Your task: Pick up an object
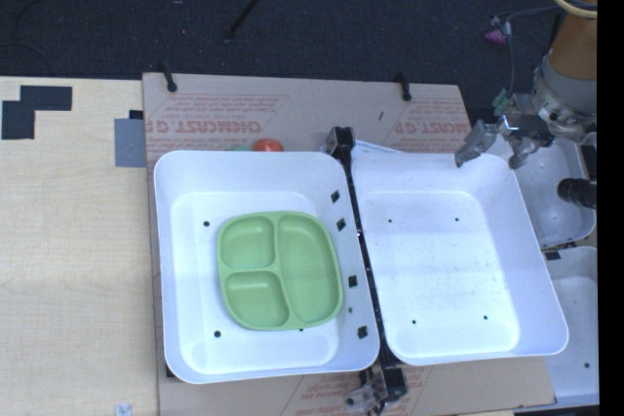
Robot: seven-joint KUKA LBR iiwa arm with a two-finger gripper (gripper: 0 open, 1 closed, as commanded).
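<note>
A green 3-compartment plate (280, 270) lies flat in the left bin (185, 200): light, stiff, slick, best gripped at its rim. The hand (495, 142) hangs spread wide, holding nothing.

Even, bright overhead light, with few shadows. The two shallow white plastic bins (444, 326) look washed out. Detail is soft and grainy.

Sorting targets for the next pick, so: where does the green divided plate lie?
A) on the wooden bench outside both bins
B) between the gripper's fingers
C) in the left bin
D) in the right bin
C: the green divided plate lies flat on the floor of the left bin.
</note>
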